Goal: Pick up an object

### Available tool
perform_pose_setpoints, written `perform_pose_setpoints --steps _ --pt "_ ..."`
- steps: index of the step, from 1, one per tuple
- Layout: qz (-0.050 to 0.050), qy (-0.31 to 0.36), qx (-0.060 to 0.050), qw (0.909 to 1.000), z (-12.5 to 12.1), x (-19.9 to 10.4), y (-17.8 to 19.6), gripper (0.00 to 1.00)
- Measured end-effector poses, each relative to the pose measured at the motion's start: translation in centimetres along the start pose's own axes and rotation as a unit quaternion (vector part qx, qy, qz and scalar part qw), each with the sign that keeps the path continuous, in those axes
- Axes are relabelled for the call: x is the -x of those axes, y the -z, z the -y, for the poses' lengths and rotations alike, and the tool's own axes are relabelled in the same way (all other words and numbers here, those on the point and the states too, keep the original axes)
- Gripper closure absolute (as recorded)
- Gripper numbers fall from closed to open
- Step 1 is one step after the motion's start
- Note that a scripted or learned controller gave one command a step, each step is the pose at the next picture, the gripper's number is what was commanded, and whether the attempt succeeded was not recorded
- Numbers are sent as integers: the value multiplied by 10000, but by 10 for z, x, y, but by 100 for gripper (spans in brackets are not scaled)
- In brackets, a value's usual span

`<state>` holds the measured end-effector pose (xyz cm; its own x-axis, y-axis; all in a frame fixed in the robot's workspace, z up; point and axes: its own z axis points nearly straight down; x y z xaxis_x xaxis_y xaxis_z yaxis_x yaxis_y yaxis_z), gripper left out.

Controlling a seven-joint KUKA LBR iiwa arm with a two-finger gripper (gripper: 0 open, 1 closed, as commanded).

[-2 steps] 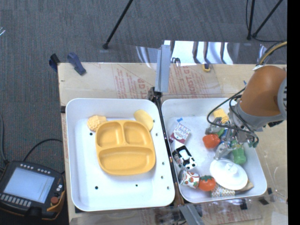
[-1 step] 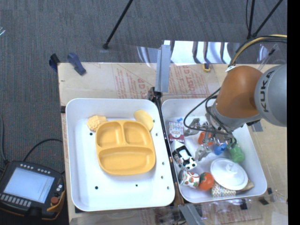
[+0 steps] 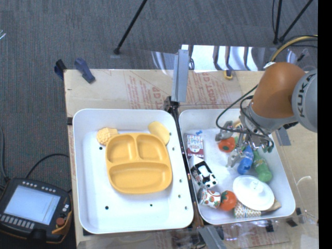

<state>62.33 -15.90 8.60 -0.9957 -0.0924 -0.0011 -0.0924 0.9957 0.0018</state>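
The gripper (image 3: 239, 150) hangs low over the right bin (image 3: 288, 191), among a blue object (image 3: 246, 162), a green one (image 3: 263, 171) and an orange one (image 3: 226, 144), likely because that cluster offers nearby targets. Cabling hides it, so I cannot tell its state or any hold. The yellow divided tray (image 3: 138, 162) lies in the left bin (image 3: 83, 154).
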Motion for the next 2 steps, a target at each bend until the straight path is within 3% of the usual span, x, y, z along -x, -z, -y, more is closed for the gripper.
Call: perform_pose_setpoints --steps 1,2 --pt "-15 -491 6 9988 -4 -30 -1 0" --pt "-18 -474 13 9989 -6 -28 7 100"
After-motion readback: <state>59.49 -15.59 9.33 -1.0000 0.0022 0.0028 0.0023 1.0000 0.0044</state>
